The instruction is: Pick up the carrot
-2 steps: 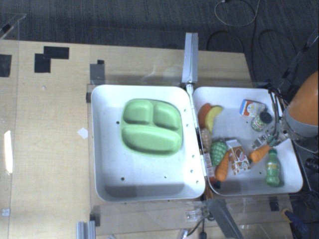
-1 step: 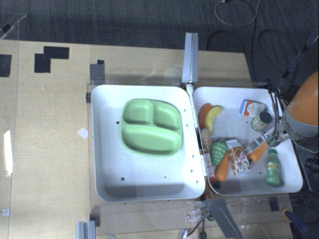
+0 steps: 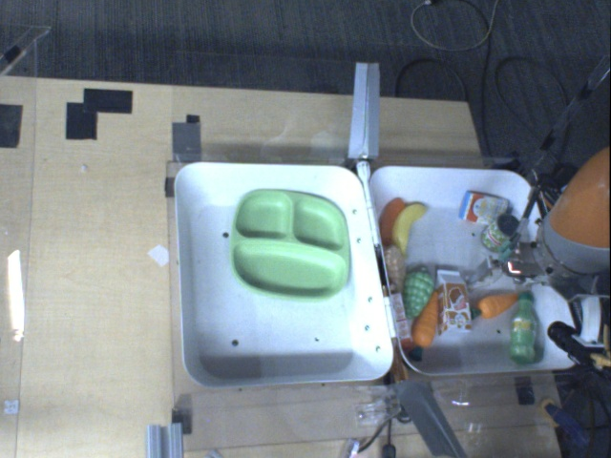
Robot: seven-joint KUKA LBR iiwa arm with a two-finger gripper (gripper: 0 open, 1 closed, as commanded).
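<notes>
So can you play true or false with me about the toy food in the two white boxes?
1. The green divided plate lies in the left bin. True.
2. The banana lies in the left bin. False: it is in the right bin, near its upper left corner.
3. A carrot lies in the right bin, close to the arm. True.
4. The green bottle stands on the divided plate. False: it lies in the right bin, just below that carrot.
5. The arm comes in from the right side of the view. True.
</notes>
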